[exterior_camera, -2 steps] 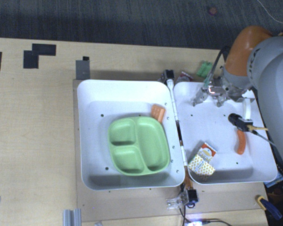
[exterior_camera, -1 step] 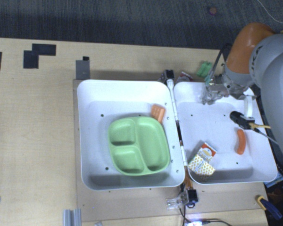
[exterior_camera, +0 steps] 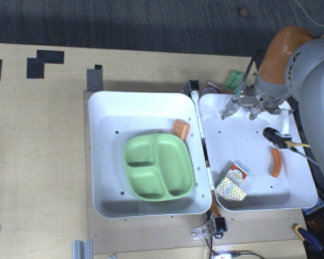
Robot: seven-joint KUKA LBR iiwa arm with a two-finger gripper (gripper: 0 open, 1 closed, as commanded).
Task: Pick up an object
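Right white bin (exterior_camera: 243, 155), pincer (exterior_camera: 238, 114) spread wide, empty, by far wall, orange sausage (exterior_camera: 275, 162) apart, nearer camera

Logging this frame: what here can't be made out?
- Camera view: the print on the patterned packet in the right bin is too small and blurred to read.
- Camera view: the green object behind the bins is too small and blurred to identify.
- Camera view: one slanted angle doesn't show whether the claw touches the bin floor.
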